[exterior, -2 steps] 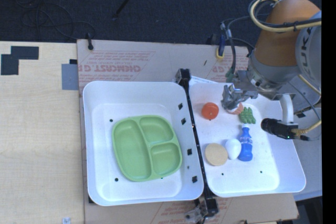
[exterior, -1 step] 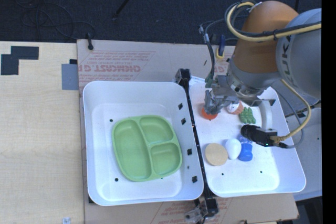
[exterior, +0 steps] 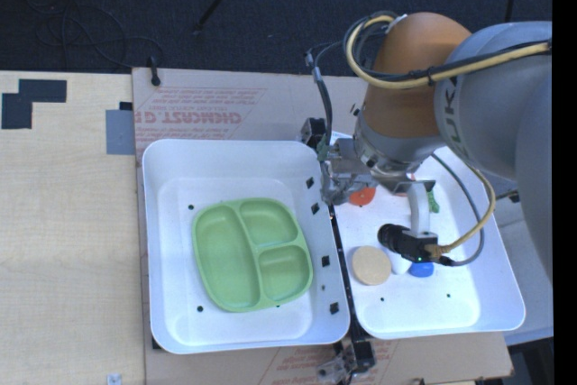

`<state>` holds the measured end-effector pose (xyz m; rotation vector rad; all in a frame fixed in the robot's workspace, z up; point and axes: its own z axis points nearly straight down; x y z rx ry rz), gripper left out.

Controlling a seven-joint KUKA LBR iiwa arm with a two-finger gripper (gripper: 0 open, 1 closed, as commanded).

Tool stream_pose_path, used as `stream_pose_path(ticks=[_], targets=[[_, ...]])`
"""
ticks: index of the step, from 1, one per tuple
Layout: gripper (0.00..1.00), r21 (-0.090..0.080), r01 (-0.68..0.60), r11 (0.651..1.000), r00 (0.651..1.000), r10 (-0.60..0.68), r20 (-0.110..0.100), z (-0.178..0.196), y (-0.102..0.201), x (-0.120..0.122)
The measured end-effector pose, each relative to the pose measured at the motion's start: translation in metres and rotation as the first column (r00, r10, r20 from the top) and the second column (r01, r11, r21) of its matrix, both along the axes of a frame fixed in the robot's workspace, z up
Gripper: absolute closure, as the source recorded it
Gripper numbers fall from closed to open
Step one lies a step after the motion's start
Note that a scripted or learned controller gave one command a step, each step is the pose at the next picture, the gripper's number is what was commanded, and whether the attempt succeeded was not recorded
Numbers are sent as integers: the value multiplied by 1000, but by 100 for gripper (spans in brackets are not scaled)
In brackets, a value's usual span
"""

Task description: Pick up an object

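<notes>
I see two white bins side by side on the bench. Left bin (exterior: 162, 194): one green divided plate (exterior: 252, 254), three compartments, lying flat near the bin's middle. Right bin (exterior: 469, 302): a tan round disc (exterior: 370, 265) near the left wall; just beside it to the right a small blue object (exterior: 420, 268), partly hidden under a black fitting on the arm; a red-orange object (exterior: 362, 196) near the far left corner; a bit of green (exterior: 433, 199) toward the middle, mostly hidden. The gripper (exterior: 338, 185) hangs low over the far left corner of the right bin, just beside the red-orange object. I cannot tell how it is set, and I see nothing held in it.
</notes>
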<state>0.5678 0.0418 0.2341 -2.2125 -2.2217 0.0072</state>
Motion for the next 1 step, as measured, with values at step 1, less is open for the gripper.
stream_pose_path(ticks=[1], targets=[[100, 0, -2, 1000, 1000, 2, 2, 6, 55, -2]])
